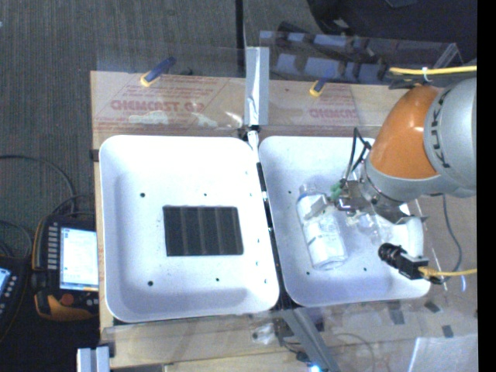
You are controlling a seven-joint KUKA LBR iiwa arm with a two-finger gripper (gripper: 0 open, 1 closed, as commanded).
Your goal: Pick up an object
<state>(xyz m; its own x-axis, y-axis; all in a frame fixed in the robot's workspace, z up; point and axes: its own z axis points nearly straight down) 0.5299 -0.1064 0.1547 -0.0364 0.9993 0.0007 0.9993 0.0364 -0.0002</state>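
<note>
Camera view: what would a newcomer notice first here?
The arm's orange band stands out at the right, above the right bin. Below it, the end effector sits beside a clear bottle lying in that bin. A dark ribbed rectangle lies mid left bin.

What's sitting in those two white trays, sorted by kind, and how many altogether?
Dark ribbed rectangular panel, left bin: 1
Clear plastic bottle, right bin: 1
Total: 2
</note>
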